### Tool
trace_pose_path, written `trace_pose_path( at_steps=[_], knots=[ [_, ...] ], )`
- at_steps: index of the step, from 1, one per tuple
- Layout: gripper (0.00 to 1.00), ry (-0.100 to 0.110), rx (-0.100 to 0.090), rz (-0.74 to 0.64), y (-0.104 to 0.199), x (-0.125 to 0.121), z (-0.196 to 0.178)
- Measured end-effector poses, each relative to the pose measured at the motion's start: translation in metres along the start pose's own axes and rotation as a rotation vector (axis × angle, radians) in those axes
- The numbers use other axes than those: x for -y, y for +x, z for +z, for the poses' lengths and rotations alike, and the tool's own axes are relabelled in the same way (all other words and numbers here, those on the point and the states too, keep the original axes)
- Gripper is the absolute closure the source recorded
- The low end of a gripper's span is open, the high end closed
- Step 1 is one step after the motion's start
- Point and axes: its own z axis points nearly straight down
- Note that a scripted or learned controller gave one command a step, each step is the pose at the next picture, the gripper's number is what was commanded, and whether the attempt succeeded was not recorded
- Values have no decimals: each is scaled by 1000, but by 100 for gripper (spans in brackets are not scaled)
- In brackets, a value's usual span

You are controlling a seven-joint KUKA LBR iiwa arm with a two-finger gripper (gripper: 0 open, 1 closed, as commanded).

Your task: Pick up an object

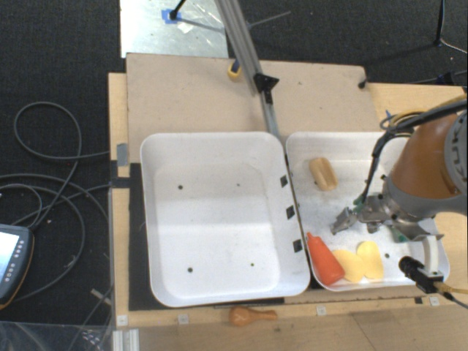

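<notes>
The right bin point(344, 143) holds a tan cylinder point(322, 174) near its back. An orange carrot-shaped piece point(325, 260) lies at its front left, beside a pale yellow object point(363, 262) at the front rim. My gripper point(345, 221) hangs low over the middle of this bin, reaching in from the right. It is just above and behind the carrot piece and the yellow object, and in front of the tan cylinder. Nothing is visibly held in it. The grey arm with its orange band point(433, 159) covers the bin's right side.
The left bin point(157, 196) adjoins the right one, with black clips point(290, 211) along the shared wall. A tan pear-shaped object point(252, 315) lies on the bench in front of the bins. A slanted metal pole point(245, 42) rises behind them. Cables run across the floor at left.
</notes>
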Motion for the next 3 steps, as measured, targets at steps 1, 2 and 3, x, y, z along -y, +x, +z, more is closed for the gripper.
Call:
trace_pose_path(
  at_steps=[1, 2, 3],
  knots=[
    [100, -9, 3, 0, -1, -2, -14],
    [100, -12, 3, -6, 4, -1, -59],
    [100, -13, 4, -7, 3, -2, -103]
  ],
)
